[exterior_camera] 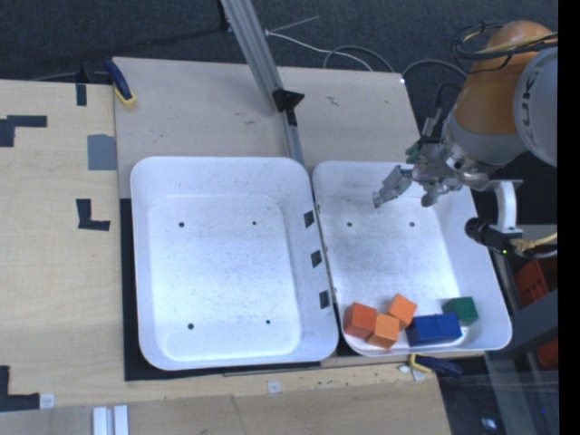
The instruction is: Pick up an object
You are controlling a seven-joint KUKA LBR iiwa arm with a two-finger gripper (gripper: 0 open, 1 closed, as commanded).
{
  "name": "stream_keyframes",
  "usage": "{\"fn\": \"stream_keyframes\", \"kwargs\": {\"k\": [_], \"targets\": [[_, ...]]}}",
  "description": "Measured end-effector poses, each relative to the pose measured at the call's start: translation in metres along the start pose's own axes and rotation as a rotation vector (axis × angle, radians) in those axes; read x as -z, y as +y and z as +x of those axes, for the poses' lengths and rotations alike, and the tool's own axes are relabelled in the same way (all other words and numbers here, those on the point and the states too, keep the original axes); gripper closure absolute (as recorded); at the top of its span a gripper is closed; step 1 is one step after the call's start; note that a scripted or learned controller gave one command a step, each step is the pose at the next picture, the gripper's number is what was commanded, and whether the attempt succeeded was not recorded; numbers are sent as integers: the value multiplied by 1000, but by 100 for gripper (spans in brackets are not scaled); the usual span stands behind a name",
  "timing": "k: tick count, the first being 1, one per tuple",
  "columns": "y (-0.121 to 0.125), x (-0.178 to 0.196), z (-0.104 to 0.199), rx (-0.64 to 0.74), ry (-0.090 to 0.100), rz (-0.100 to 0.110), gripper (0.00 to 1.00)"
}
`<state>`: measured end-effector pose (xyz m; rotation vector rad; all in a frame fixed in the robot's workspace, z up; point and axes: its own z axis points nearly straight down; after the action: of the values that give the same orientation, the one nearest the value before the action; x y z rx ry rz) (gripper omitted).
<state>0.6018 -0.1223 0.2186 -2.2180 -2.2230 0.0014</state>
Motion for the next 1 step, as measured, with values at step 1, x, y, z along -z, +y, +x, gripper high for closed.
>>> {"fn": "stream_keyframes", "kwargs": {"k": [1], "targets": [[21,88,33,3,-1,-10,0]]}}
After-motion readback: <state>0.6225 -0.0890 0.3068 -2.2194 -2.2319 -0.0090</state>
